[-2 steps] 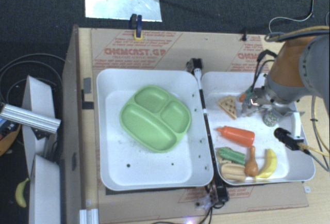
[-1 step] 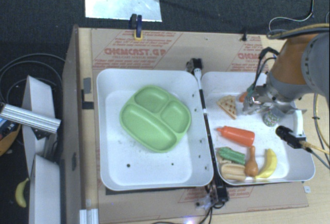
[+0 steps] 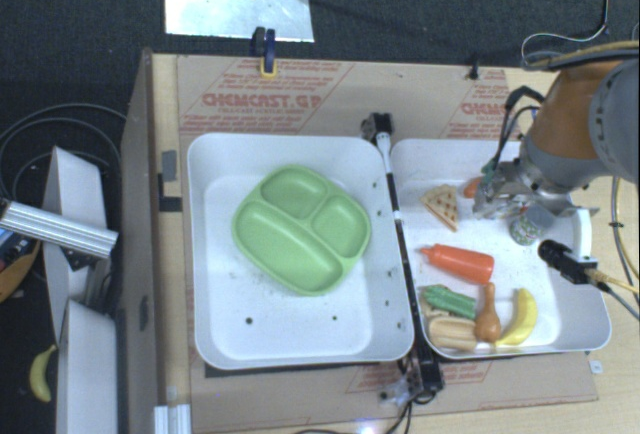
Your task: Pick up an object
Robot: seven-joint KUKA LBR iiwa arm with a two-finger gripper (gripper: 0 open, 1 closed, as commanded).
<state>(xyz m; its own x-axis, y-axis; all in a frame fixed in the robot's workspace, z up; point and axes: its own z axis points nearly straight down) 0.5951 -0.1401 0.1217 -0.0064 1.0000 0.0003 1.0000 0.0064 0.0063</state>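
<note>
The right bin holds several toy foods. A tan wedge-shaped slice lies near its back left, and an orange carrot lies in the middle. Along the front lie a green vegetable, a tan bread roll, a brown drumstick and a yellow banana. My gripper is low over the back of this bin, just right of the slice. A small orange piece shows at its left side. I see nothing clearly held.
The left bin bears a green divided plate. A black divider rail runs between the bins. The grey arm with its orange band covers the right bin's back right corner. Cables hang at the right.
</note>
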